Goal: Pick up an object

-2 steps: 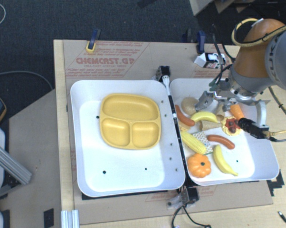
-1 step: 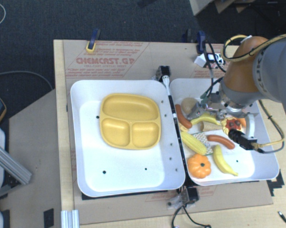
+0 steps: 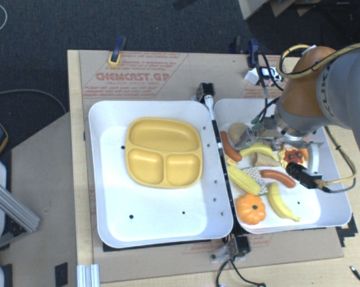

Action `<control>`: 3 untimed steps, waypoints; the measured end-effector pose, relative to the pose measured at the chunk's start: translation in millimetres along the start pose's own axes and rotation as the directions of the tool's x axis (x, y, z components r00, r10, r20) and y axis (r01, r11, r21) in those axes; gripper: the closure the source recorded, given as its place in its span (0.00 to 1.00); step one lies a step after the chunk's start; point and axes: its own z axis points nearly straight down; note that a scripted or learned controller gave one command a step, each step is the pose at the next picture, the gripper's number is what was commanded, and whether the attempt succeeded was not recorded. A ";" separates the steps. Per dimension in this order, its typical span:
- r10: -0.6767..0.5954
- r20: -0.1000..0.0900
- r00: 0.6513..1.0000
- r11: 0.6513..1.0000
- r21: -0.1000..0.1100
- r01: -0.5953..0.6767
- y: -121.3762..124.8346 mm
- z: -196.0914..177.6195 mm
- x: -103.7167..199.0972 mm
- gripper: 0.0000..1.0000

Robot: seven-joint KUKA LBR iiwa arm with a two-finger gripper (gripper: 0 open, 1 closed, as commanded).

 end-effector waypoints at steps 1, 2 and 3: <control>0.000 0.001 1.000 1.000 -0.003 0.000 0.7 -10.8 0.0 1.00; -0.002 0.001 1.000 1.000 0.000 0.002 0.3 -54.4 3.6 1.00; -0.002 0.001 1.000 1.000 -0.002 0.002 8.9 -100.5 1.6 1.00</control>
